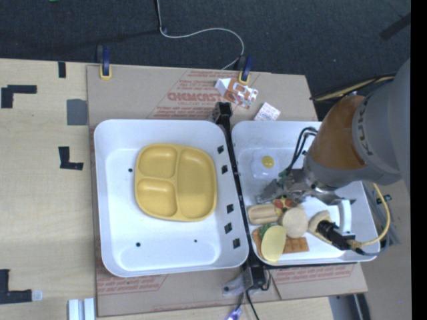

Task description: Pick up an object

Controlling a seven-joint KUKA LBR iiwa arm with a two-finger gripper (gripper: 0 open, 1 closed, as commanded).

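Grey arm's claw (288,193), grip state impossible to tell, low in the right shallow white bin (347,255) just above clustered toy foods (283,225); yellow divided plastic plate (176,181) flat in the left white bin (113,199) on the table.

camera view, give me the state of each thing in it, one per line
yellow divided plate: flat in the left bin, right way up, compartments bare
right bin: holds a pile of toy food at its near end
hot dog bun: lying on its side in the pile
pale round piece: on top of the pile
gripper: down low over the pile, grasp cannot be judged
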